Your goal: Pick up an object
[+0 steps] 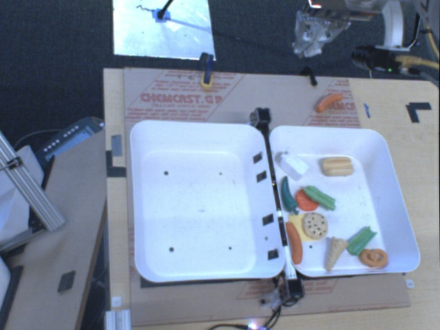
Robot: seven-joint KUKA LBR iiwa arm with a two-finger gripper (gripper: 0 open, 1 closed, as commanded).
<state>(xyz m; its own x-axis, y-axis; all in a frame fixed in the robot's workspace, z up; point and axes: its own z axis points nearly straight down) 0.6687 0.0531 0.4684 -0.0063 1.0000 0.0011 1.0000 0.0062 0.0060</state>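
The tabletop (172, 91) carries two white bins, and the right bin (392, 184) is the landmark: the left bin (199, 205) sits touching its left wall. The gripper (311, 38) hangs well above and beyond the right bin's far edge, and whether its fingers are spread cannot be told. Inside the right bin lie a bread roll (337, 166), a cookie (315, 225) and a pretzel (374, 258); an orange sausage (329, 102) lies just beyond its far rim.

"CHEMCAST GP" in red on brown board (180, 96) under bins.

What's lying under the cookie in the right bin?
The cookie rests on a yellow piece, perhaps a cheese slice, in the right bin. The part beneath the cookie is covered.
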